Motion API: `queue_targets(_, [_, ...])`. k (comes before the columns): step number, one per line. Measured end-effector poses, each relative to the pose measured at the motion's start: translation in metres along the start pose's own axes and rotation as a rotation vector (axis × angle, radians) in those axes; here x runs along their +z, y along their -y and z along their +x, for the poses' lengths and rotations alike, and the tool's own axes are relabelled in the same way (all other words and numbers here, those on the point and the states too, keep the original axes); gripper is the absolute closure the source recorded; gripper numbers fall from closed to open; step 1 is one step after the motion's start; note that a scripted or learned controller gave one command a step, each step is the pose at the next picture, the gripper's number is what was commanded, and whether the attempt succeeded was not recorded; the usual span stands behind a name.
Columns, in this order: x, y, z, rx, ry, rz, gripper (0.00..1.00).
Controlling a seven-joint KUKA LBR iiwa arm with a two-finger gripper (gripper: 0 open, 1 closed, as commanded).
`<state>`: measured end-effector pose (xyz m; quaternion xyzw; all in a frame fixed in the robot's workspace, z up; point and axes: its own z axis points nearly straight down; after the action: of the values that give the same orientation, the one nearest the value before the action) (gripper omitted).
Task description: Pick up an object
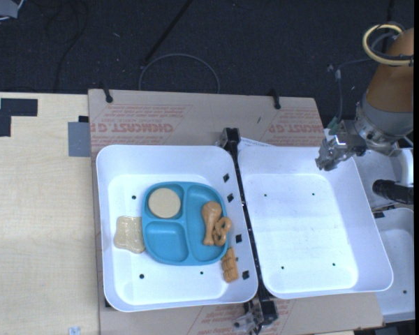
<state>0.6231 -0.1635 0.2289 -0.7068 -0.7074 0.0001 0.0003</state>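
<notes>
One pincer [326, 158] is all I've got, and it hangs at the far right corner of the right bin [363, 215], just over the rim. Nothing sits between its tips as far as I can see; whether it's parted or clenched I can't tell, it's too small and dark from this angle. My arm [387, 89] comes in from the right edge w/ the orange part up top.

Under me the right bin is bare white floor. So nothing to grab on this side.

Next over, past the black divider, is the left bin [119, 166], and that's where the stuff is. A blue tray [174, 243] w/ compartments lies in it. A round tan disc [164, 202] sits in the tray's far left compartment. A knobbly tan pretzel-like piece [215, 223] lies in the right compartment. A pale tan slab [129, 234] lies on the bin floor touching the tray's left edge. A small brown chunk [229, 265] lies on the bin floor near the tray's near right corner, close to the divider.

Step, I reckon: approach, pick not yet begun. Next move calls for crossing the divider leftward, then lining up over one piece. Brown chunk is nearest and lies free of the tray, prob. the easiest, tho the bin wall is close beside it.
</notes>
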Motion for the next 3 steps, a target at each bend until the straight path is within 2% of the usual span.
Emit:
queue_targets(1, [0.011,0.010,0.051,-0.003,-0.002,0.004,1.00])
queue_targets(2, [0.004,0.031,0.102,-0.003,-0.002,0.004,1.00])
queue_targets(3, [0.014,0.046,0.154,-0.002,-0.001,0.006,1.00])
